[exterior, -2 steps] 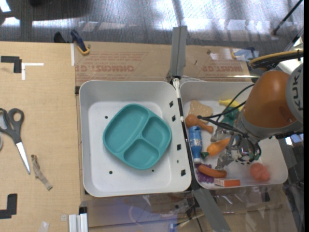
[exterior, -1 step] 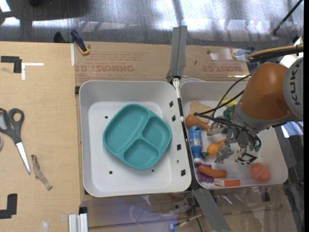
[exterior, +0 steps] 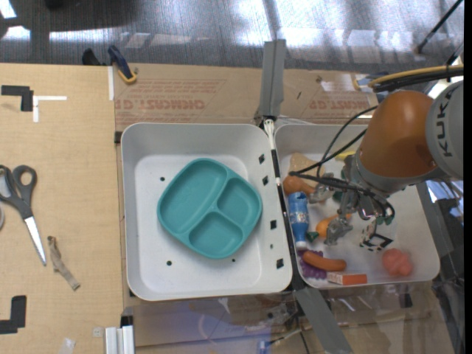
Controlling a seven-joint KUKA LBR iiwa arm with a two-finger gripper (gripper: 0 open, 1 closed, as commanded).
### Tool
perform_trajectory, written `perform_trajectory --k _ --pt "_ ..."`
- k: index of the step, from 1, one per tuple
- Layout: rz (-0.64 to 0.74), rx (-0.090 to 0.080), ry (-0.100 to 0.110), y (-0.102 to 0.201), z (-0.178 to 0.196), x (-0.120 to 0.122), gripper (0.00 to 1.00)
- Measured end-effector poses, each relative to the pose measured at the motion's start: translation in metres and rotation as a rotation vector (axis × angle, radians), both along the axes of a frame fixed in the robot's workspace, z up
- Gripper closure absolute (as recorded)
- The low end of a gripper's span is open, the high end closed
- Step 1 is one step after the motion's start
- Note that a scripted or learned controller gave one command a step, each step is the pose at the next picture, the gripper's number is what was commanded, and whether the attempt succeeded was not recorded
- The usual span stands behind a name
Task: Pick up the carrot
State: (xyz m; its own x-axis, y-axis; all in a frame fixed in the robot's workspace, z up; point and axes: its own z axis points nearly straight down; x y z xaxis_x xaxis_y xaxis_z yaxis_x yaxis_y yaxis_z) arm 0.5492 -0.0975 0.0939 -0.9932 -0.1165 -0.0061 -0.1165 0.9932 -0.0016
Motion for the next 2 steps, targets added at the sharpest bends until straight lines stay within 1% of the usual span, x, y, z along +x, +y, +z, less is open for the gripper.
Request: perform_trajectory --k 2 --pt "-0.007 0.000 0.002 0.0055 -0.0007 -0.0008 0.00"
